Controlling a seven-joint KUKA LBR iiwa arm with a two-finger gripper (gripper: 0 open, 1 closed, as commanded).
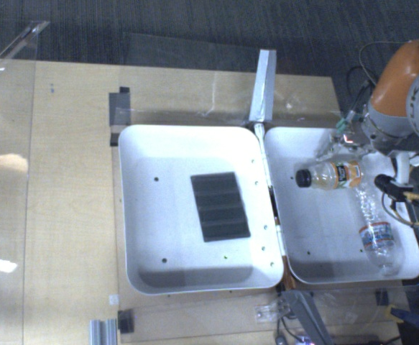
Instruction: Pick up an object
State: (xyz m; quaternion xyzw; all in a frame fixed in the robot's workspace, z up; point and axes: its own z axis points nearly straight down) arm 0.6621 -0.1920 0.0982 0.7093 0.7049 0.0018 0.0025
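Here arm (403, 85) bent low over right bin (317, 261); gripper grip state unclear.

The worktop (65, 192) looks like pale, matt wood. Both bins are smooth white plastic with a slight sheen: the left bin (141, 192), the right bin (317, 228). A ribbed, matt black pad (220, 205) lies in the left. The two bottles are clear glossy plastic, one black-capped (329, 176), one crinkled (374, 232). The arm's orange band (399, 77) shines softly.
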